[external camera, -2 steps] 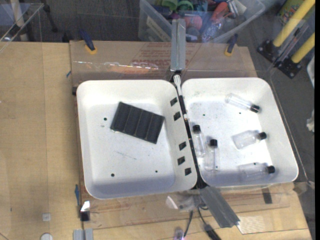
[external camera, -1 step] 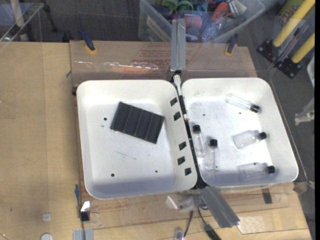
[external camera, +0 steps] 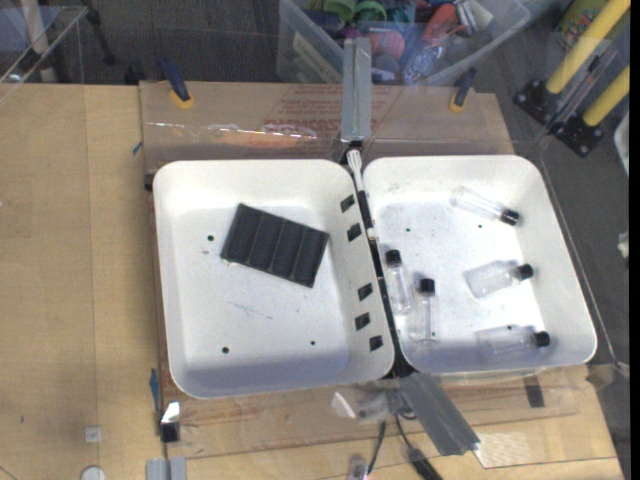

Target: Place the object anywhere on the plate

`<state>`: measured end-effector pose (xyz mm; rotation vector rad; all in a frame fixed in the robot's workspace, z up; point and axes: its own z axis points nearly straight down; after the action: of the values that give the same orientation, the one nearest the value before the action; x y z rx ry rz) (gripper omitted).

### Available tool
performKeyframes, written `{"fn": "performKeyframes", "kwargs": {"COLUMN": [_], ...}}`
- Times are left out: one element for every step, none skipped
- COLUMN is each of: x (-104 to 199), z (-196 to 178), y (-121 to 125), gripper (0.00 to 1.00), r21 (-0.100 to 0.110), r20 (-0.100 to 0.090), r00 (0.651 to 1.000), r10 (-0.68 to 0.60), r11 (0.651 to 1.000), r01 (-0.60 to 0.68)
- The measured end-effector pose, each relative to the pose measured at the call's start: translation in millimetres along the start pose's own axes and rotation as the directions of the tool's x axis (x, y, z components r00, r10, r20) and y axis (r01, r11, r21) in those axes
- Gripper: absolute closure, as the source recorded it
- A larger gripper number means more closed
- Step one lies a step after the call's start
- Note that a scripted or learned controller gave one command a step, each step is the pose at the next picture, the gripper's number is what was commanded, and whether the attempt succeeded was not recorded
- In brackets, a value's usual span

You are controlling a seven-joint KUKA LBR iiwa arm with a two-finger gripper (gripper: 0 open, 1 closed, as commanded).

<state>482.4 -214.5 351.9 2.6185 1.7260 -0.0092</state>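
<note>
A black ridged rectangular plate (external camera: 275, 245) lies flat in the left white bin (external camera: 190, 358), towards its far half and turned slightly askew. Several clear vials with black caps lie in the right white bin (external camera: 570, 298). One vial (external camera: 484, 207) rests near the far right corner, a wider one (external camera: 494, 278) at mid right, and another (external camera: 512, 342) by the near wall. Two more vials (external camera: 398, 280) (external camera: 424, 310) lie close to the divider between the bins. Nothing rests on the plate.
Black clips (external camera: 360, 263) line the shared wall between the bins. A clear storage box of coloured toys (external camera: 400, 18) stands behind the bench, with yellow tubes (external camera: 600, 18) at the far right. Bare wooden bench (external camera: 70, 268) stretches to the left of the bins.
</note>
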Motion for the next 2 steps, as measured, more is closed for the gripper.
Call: {"fn": "performKeyframes", "kwargs": {"x": [0.1, -0.2], "z": [0.1, -9.7], "y": [0.0, 0.8], "gripper": [0.0, 1.0], "r21": [0.0, -0.001], "r20": [0.0, 0.001], "r00": [1.0, 1.0], "r10": [0.0, -0.001], "r11": [1.0, 1.0], "r01": [0.0, 0.001]}}
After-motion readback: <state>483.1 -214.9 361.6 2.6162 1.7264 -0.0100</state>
